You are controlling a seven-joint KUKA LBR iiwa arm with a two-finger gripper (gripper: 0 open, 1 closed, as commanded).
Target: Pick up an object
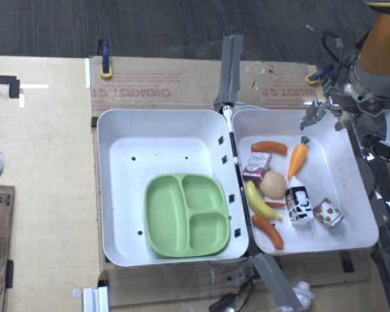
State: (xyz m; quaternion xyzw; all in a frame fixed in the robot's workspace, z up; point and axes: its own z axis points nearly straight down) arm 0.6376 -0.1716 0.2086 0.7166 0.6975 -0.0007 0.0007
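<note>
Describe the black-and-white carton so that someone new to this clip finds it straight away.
Start at the right-hand shallow white bin, the one that holds the toy food. Near its front, just right of the round tan bun and left of the small orange-and-white box, lies the small black-and-white cow-patterned carton. Nothing else there has black patches.

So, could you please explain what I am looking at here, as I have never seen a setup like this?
This is one picture from a fixed camera above a bench, looking down at a slant. The grey robot arm with an orange band reaches in from the right; its two-finger gripper hangs over the far edge of the right white bin, holding nothing. That bin holds toy food: an orange carrot, a yellow banana, two red sausages, a tan round bun and small cartons. The left white bin holds a green divided plate.
</note>
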